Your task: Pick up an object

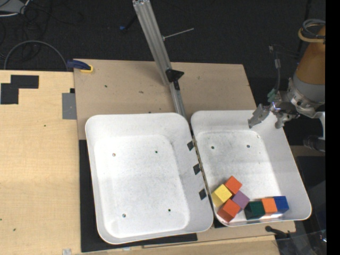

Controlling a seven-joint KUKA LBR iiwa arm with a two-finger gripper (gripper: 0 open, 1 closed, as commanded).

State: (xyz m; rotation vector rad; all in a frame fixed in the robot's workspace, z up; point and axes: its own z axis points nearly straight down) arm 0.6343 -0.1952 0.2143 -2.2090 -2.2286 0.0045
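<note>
Two white bins sit side by side on the bench, the left bin and the right bin, with a slanted metal rail running down to the seam between them. All the blocks lie in the right bin, bunched at about five o'clock against its near rim. An orange block sits at the top of the cluster, touching a yellow block just to its eight o'clock. A purple block lies between them and a red block at the bottom. To the three o'clock side run a dark green block, a second orange block and a blue block, packed so tightly that their touching faces are hidden.

The gripper hangs over the far right corner of the right bin, at about one o'clock, well apart from the blocks. Its two fingers are spread with a clear gap between them, and nothing sits in that gap. The arm behind it is cut off by the picture's right side, so just its wrist and orange band can be made out.
</note>
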